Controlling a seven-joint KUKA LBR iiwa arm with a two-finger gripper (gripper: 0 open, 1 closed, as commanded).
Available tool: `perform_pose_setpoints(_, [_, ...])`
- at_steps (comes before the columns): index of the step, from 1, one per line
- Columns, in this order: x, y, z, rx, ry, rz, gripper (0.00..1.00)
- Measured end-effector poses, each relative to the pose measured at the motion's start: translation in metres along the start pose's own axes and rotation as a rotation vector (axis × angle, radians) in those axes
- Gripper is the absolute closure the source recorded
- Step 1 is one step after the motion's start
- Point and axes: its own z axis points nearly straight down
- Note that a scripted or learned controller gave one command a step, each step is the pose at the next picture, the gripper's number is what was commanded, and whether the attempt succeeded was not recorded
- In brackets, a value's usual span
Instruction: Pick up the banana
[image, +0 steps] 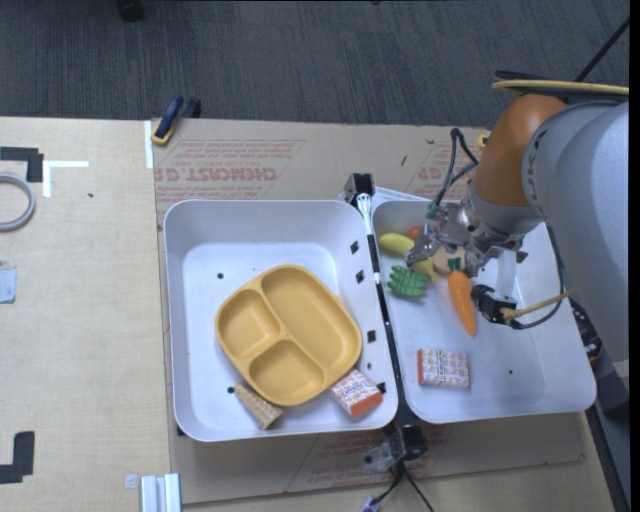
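While gripper (438, 252) hovers low in right bin (540, 385), jaw state cannot be told. Banana (396, 242) lies at bin's far left, just left of gripper, green toy (407, 281) near it.

Two white bins (190, 330) (540, 385), one yellow tray (288, 335), one banana (397, 243), one carrot (462, 302).

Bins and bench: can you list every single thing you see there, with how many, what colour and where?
bins: 2, white, side by side on the bench
plate: 1, yellow, three sections, left bin
cracker: 1, brown, left bin, near edge
box: 1, orange and white, left bin, near corner
banana: 1, yellow, right bin, far end
leafy toy: 1, green, right bin
carrot: 1, orange, right bin
packet: 1, red and white, right bin
arm: 1, grey with orange band, right
end effector: 1, dark, beside banana
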Motion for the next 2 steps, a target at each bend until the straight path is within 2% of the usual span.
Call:
perform_pose_setpoints(1, [-0.0005, -0.0003, -0.0094, 0.003, -0.001, -0.002, 1.0])
perform_pose_setpoints(2, [-0.0004, -0.0003, -0.0094, 0.003, -0.001, -0.002, 0.0])
